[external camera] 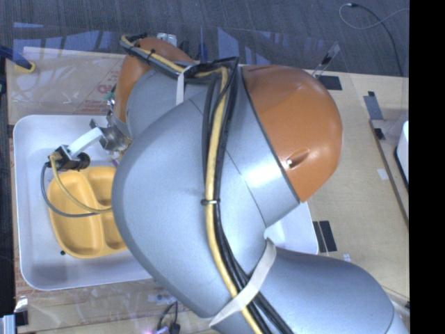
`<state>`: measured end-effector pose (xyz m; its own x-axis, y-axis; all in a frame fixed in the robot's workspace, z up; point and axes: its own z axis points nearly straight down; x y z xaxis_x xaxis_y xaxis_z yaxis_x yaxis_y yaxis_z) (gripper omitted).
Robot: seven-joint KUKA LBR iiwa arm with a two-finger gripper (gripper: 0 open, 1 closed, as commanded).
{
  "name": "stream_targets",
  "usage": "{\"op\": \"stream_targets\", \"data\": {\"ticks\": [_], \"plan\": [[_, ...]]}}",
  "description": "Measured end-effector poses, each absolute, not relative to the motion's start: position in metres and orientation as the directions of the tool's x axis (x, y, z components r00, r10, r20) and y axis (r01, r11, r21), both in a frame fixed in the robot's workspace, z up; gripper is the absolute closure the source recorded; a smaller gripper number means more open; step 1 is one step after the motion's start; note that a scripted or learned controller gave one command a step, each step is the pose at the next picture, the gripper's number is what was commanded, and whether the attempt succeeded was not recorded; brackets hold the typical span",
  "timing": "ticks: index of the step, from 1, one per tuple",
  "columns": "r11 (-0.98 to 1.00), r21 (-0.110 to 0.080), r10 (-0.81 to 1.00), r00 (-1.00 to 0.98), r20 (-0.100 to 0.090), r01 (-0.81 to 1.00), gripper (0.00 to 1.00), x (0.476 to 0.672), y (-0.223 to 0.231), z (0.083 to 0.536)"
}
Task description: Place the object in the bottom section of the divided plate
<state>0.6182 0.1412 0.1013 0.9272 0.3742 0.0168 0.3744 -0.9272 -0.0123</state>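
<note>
Big grey arm (208,207) sweeping across the bench, orange band (299,138) bulging well to the pincer's right. The pincer (109,136) hangs over the left white bin (31,186), and whether it's wide, narrow or carrying anything, I cannot tell, the arm crowds it. Just below it, slightly left, sits the yellow divided plate (73,221), partly hidden under the arm. A dark cable (46,186) loops over the plate's near-left edge. Where the object itself lies, I cannot tell
</note>
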Motion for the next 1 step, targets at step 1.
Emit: {"op": "stream_targets", "data": {"ticks": [1], "plan": [[-0.809,-0.004,0.588,0.809,-0.004,0.588,1.0,0.63,0.2199,0.1306]]}}
